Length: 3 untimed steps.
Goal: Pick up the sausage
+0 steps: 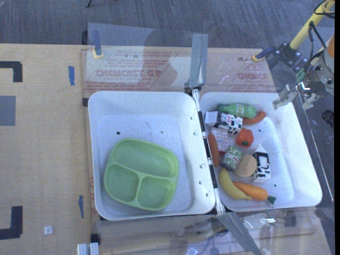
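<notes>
Carefully, the grey two-finger gripper (287, 95), whose grasp I cannot tell, hanging past the far right rim of the shallow white plastic right bin (308, 166), should descend along the slim reddish sausage (213, 148) lying against that bin's left wall, avoiding neighbouring toys.

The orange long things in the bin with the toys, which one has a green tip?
The carrot, lying at the near edge of the right bin beside the banana. Its right end is green. The sausage along the left wall and the one by the green bottle have none.
</notes>
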Available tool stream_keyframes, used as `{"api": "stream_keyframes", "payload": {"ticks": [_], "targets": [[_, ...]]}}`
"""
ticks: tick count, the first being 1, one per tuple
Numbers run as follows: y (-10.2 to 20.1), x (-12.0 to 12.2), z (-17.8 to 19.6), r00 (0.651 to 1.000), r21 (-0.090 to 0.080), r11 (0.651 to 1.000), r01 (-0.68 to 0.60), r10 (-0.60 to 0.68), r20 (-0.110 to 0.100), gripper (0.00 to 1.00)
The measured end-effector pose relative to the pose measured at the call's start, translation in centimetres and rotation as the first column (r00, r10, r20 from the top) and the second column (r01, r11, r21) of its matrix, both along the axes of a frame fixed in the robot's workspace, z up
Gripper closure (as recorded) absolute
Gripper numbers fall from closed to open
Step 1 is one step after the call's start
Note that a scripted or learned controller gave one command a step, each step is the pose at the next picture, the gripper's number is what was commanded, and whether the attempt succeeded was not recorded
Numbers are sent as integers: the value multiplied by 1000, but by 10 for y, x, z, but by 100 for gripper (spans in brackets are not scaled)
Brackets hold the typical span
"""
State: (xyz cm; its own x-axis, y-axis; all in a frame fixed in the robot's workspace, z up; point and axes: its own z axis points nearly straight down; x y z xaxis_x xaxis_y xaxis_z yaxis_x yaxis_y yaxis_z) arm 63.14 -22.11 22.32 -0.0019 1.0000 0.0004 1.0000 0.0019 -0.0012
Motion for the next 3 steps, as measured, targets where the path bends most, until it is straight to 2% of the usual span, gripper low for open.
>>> {"api": "stream_keyframes", "payload": {"ticks": [1, 2, 3], "targets": [[5, 22, -122, 966, 8, 966, -259, 259, 1, 0], [5, 24, -110, 965, 0, 965, -262, 262, 5, 100], [5, 24, -110, 965, 0, 965, -262, 262, 5, 0]]}}
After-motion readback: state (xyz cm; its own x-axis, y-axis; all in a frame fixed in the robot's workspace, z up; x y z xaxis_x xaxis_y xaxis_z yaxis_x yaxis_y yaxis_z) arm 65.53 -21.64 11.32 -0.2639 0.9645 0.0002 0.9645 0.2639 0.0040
